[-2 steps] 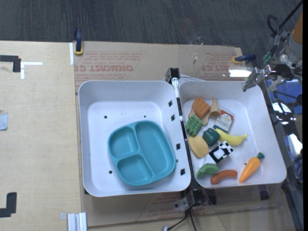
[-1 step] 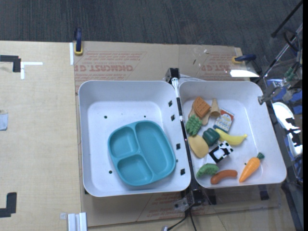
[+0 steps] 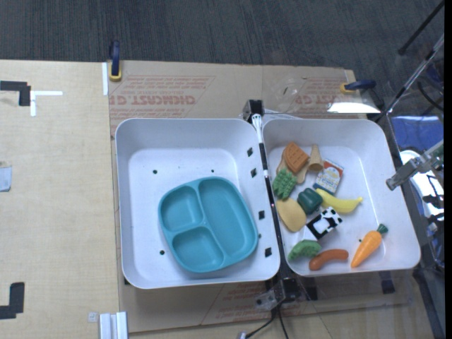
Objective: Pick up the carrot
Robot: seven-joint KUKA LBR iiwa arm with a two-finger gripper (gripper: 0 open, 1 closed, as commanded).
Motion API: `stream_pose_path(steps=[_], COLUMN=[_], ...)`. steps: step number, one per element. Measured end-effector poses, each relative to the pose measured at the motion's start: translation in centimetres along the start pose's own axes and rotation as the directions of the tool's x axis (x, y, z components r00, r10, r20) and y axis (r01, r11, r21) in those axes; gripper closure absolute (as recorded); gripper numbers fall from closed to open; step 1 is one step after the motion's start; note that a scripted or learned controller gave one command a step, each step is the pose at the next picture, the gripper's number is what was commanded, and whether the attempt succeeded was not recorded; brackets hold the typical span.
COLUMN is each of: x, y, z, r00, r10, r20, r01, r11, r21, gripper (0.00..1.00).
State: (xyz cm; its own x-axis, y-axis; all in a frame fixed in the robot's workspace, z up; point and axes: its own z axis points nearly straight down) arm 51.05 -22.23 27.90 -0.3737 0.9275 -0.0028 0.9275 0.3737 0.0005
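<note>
Two shallow white bins sit side by side on the table (image 3: 56, 210), their inner walls touching along a hinged seam. The left bin (image 3: 141, 154) holds a teal divided plate (image 3: 207, 223) with three compartments, lying slightly turned toward the bin's near right corner. The right bin (image 3: 381, 161) holds a cluster of toy foods. The carrot (image 3: 367, 246), orange with a green top, lies tilted near the bin's near right corner, its tip pointing toward the near wall. Just beside it on the left lies a red sausage (image 3: 328, 258), and next to that a piece of broccoli (image 3: 304, 248). A yellow banana (image 3: 340, 203) lies farther in, above the carrot and apart from it, with a black-and-white block (image 3: 324, 222) between the banana and the sausage. A dark green pepper (image 3: 309, 200), a pale yellow piece (image 3: 291, 215), a green leafy piece (image 3: 284, 183), a brown waffle-like piece (image 3: 295, 158) and a small printed packet (image 3: 329, 177) crowd the bin's left and far parts. At the right edge a grey part of the arm (image 3: 413, 168) reaches toward the right bin's outer wall; whether the end effector is spread or closed cannot be told. Under the bins lies a flat sheet of cardboard (image 3: 162, 90), held by blue clamps at its far edge, on a light wooden top. Beyond it runs dark carpet (image 3: 226, 20).
</note>
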Motion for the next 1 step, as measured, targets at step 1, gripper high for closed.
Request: stream_pose_path(steps=[1], x=[1.21], y=[-2.89], z=[10.8], r00=[0.986], r10=[-0.167], r20=[-0.001], r01=[0.167], r11=[0.986], r21=[-0.001], gripper=[0.0])
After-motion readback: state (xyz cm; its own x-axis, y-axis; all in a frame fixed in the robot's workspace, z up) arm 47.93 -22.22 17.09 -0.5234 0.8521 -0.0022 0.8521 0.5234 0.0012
